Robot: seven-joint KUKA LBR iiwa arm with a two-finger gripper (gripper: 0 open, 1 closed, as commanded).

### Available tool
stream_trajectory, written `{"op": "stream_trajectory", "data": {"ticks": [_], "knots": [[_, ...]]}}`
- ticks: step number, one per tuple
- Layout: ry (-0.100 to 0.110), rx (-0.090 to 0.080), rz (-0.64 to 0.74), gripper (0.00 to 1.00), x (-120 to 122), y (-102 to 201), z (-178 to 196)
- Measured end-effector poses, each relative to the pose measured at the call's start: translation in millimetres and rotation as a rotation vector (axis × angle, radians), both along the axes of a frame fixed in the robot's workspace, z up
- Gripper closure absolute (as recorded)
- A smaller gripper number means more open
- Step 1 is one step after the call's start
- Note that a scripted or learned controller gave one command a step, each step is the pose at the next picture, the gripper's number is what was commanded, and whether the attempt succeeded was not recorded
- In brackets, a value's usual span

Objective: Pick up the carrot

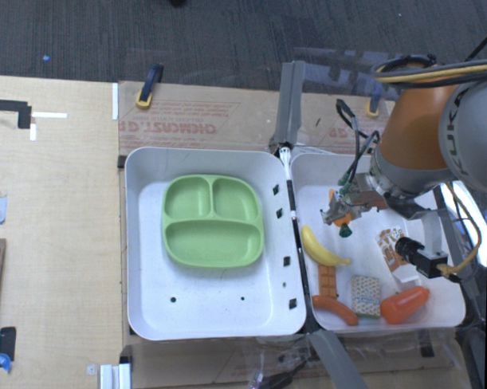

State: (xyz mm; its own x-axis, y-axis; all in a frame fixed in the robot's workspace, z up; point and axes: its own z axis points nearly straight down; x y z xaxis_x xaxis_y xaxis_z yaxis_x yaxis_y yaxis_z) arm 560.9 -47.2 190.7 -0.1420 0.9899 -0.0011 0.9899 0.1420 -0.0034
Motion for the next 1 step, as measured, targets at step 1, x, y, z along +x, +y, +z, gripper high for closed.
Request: {"op": "stream_trajectory", "data": {"ticks": [1], "knots": [[-0.002, -0.001, -0.128, 1.00, 2.1, 18.2, 51.9]]}}
